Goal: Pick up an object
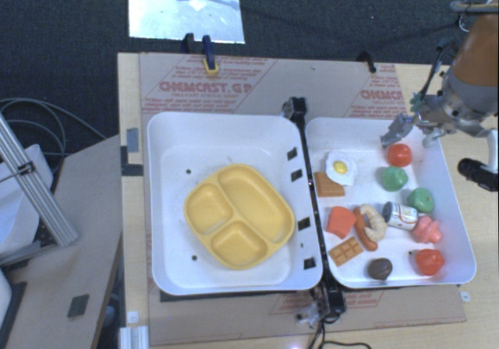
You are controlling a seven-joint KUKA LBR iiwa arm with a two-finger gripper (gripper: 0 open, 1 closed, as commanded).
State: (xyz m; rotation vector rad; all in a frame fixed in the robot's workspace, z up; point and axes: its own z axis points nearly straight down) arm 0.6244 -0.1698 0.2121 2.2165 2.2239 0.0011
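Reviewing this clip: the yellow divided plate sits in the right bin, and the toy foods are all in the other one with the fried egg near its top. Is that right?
Not quite. The camera view shows the yellow divided plate in the left bin, not the right. The rest holds: the toy foods lie in the other bin, the fried egg near its top.

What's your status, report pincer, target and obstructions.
Pincer above right bin's far edge, holding nothing. Red ball nearest, just below it. Green ball crowds it on the near side.
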